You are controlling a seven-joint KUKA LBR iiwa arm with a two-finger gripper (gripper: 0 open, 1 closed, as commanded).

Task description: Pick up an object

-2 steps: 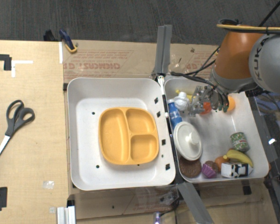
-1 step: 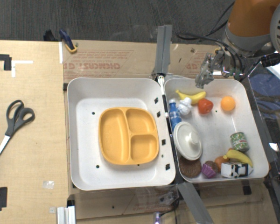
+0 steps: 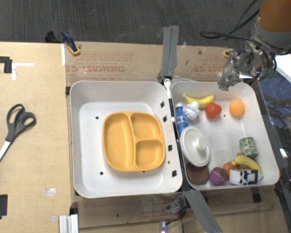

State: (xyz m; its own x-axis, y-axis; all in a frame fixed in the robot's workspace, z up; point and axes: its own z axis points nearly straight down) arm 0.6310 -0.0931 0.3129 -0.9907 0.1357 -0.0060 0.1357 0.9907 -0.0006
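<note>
While the arm hangs over the right bin's far rim, jaws' state can't be told (too blurry); orange ball nearby.

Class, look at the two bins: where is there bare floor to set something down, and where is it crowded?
Right bin: a bare patch in the middle, bordered by the orange ball, the white lid and the can. Left bin: a bare margin around the yellow tray. Crowded: the right bin's near corner and left wall.

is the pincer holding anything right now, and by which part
Nothing is held: the pincer hangs over the right bin's far edge, with no object between its fingers.
</note>
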